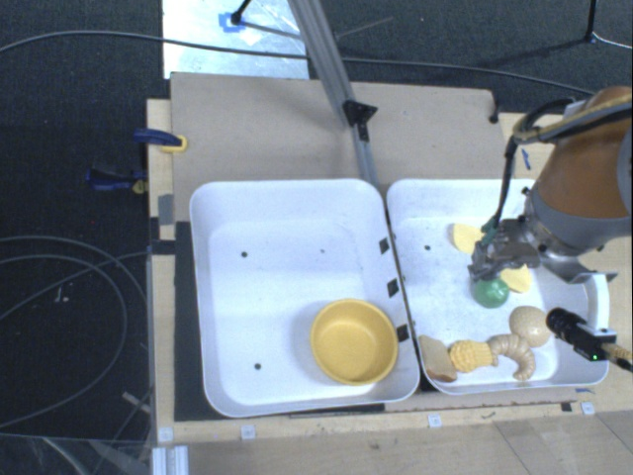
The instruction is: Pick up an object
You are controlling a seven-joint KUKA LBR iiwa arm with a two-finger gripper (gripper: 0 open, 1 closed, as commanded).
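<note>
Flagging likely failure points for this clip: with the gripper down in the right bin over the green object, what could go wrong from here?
1. The gripper sits right above the small green object, which looks rounded; it may squirt out sideways as the jaws close.
2. Yellow pieces lie close on either side, so the grasp may catch one of those instead.
3. The green object lies near the beige toy; a nudge could push it against that clutter, making a retry harder.

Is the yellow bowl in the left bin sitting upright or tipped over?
Upright. The yellow bowl shows its full round rim and inner floor facing up, resting near the front right corner of the left bin.
</note>
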